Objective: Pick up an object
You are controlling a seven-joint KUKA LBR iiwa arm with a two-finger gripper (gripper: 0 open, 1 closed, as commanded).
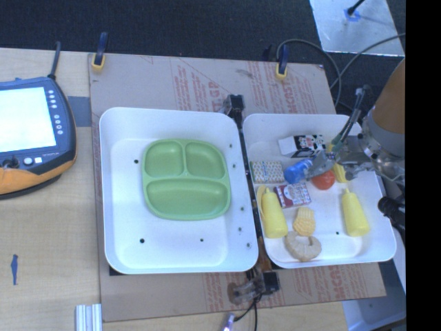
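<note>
My gripper (329, 158) hangs low over the upper middle of the right bin (386, 250), reaching in from the right. Just left of it lies a blue object (296, 172), and a red tomato (324, 181) sits directly below it. Nothing is visibly held. Also in this bin are a white and black packet (303, 143), a blister pack (267, 169), a red-printed card (295, 195), two yellow bottles (273, 214) (354, 212), a corn piece (304, 221) and a beige ring (303, 245).
The left bin (117, 240) holds a green divided plate (186, 179). A teach pendant (27, 133) rests on the bench at the far left. Clamps (98, 59) (281, 67) pin the cardboard at the back, and cables run behind the right bin.
</note>
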